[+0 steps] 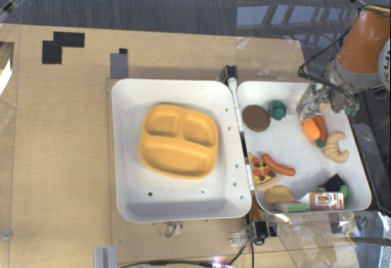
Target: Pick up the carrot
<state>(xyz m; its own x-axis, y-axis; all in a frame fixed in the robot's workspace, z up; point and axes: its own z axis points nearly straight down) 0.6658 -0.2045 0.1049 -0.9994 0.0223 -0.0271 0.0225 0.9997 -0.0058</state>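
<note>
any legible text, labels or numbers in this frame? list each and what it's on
None can be read.
Bottle, lying in the right bin: it has a white and orange label, but the print is too small and blurred to read.
Black marks on the bench: plain shapes, not letters.
Yellow tray, carrot, sausage: no print visible.

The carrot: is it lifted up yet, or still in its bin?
Cannot tell for sure. The carrot sits just under the gripper, over the right bin; whether it rests on the floor is unclear.
</note>
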